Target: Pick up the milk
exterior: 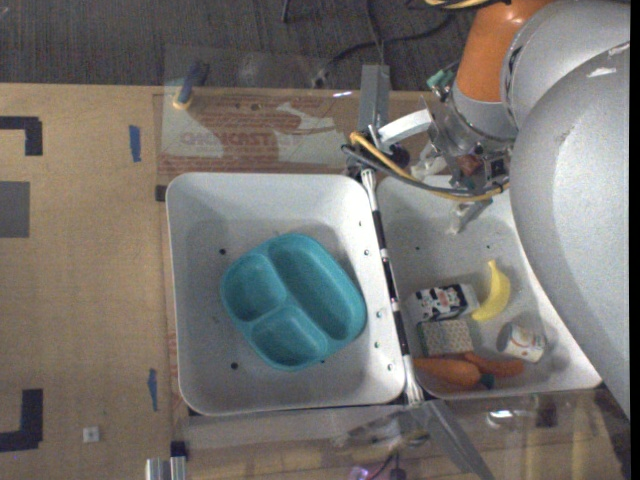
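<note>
The milk (pixel 443 301) is a small black-and-white carton lying on its side in the right bin (pixel 405 230), near the bin's left wall. My gripper (pixel 463 190) hangs over the far part of the same bin, well above and beyond the carton and apart from it. Cables and the wrist housing hide much of the gripper from this angle. Nothing shows in its grasp.
A yellow banana (pixel 492 292) lies just right of the milk. A grey block (pixel 445 338), a carrot (pixel 446 371) and a white cup (pixel 521 342) crowd the bin's near end. A teal divided plate (pixel 291 299) sits in the left bin (pixel 200 218).
</note>
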Controlling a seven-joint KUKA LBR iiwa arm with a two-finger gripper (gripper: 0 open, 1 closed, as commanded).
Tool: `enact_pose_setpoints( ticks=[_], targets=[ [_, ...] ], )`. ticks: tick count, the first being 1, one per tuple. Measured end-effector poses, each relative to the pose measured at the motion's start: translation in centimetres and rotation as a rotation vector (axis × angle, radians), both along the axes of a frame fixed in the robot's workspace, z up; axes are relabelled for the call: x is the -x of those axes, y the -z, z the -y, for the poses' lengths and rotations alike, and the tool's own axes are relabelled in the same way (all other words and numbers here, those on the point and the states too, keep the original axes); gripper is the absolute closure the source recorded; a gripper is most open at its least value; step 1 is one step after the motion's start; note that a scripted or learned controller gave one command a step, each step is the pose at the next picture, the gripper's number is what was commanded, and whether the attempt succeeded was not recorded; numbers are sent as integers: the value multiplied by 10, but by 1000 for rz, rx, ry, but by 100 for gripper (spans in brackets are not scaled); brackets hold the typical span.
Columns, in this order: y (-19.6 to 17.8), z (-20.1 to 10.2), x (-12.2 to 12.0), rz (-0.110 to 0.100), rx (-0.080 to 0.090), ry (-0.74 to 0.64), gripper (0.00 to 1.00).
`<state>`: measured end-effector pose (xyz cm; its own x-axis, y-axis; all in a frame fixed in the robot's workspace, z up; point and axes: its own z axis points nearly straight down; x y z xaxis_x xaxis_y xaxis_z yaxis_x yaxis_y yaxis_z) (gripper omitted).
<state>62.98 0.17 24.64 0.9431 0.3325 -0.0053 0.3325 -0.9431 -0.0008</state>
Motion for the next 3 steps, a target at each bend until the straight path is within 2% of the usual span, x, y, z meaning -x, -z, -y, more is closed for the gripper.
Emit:
enact_pose_setpoints(
  ticks=[1,2,3],
  targets=[
    [-20,50,16,0,1,86,0],
    [66,29,47,-4,-1,67,0],
    [-58,26,75,0,1,67,0]
  ],
)
